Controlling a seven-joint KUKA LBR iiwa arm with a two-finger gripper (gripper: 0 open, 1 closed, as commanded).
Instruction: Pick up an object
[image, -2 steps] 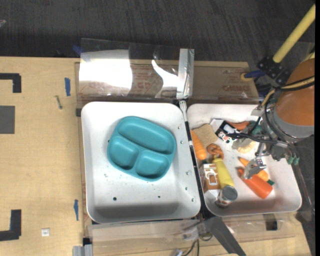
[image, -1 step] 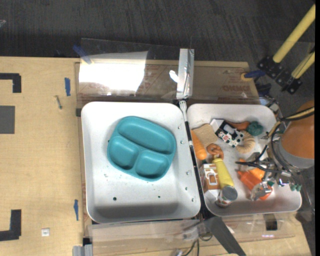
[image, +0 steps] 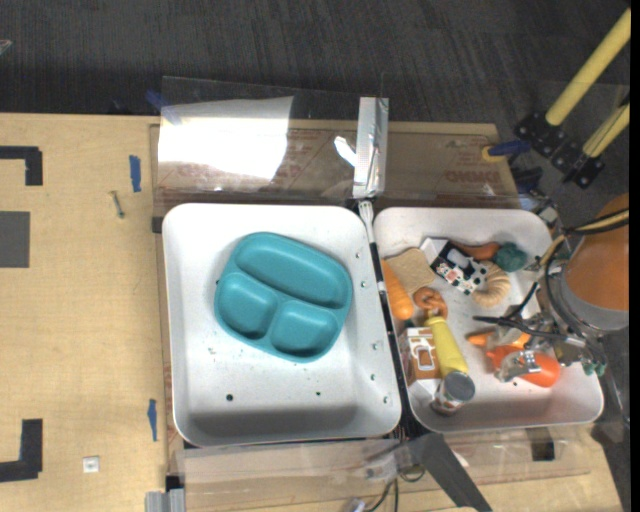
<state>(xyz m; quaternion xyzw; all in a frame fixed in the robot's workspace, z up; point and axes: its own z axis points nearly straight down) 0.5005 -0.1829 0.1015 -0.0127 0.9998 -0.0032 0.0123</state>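
Note:
The right bin (image: 575, 405) holds several small objects. Among them are a yellow tube (image: 446, 345) with a grey cap (image: 455, 388), an orange carrot-like piece (image: 398, 297), a tan slab (image: 409, 268), a black-and-white toy (image: 456, 268), a teal lump (image: 512, 256), a beige ring (image: 491, 288) and an orange-and-white toy (image: 528, 366). My gripper (image: 520, 335) reaches in from the right and hangs low over the bin's right half, just above the orange-and-white toy. Dark parts of it cross that toy. I cannot make out anything held.
The left bin (image: 190, 400) carries a teal divided plate (image: 283, 293). A clear plastic sheet (image: 230, 150) and a metal strip (image: 370, 145) lie behind the bins. Yellow poles (image: 595, 65) stand at the upper right. Bare wooden bench (image: 70, 300) spreads to the left.

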